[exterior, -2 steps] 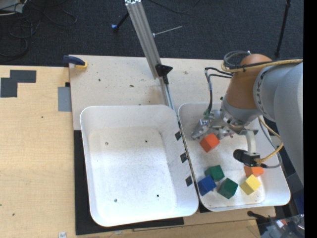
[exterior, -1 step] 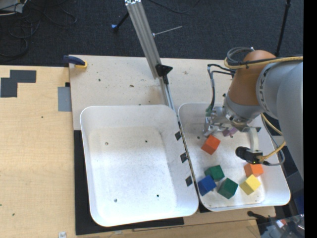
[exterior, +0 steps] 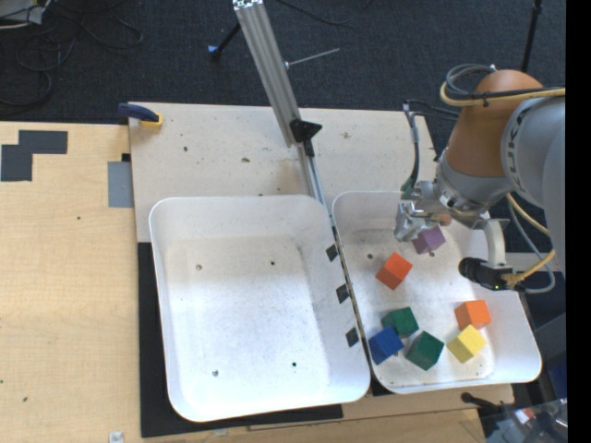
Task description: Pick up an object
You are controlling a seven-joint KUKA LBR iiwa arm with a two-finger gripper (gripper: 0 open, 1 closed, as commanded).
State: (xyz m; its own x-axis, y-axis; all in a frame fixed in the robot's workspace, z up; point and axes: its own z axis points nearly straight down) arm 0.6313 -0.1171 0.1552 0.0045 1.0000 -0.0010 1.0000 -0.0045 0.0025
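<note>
My gripper [exterior: 413, 220] hangs over the back part of the right bin [exterior: 517, 363]. A purple cube [exterior: 428, 240] sits right against its lower tip, partly covered by it; I cannot tell whether the cube is gripped or lying on the bin floor. Just in front of it lies an orange-red cube [exterior: 394, 270]. Toward the bin's front are a second orange cube [exterior: 473, 314], a yellow cube [exterior: 466, 344], two green cubes [exterior: 402, 321] [exterior: 425, 350] and a blue cube [exterior: 385, 343].
The left bin [exterior: 175, 247] stands beside the right one, with a divider with black clips [exterior: 340, 284] between them. A slanted aluminium bar [exterior: 277, 81] rises behind the bins. A grey and orange arm [exterior: 489, 137] reaches in from the right.
</note>
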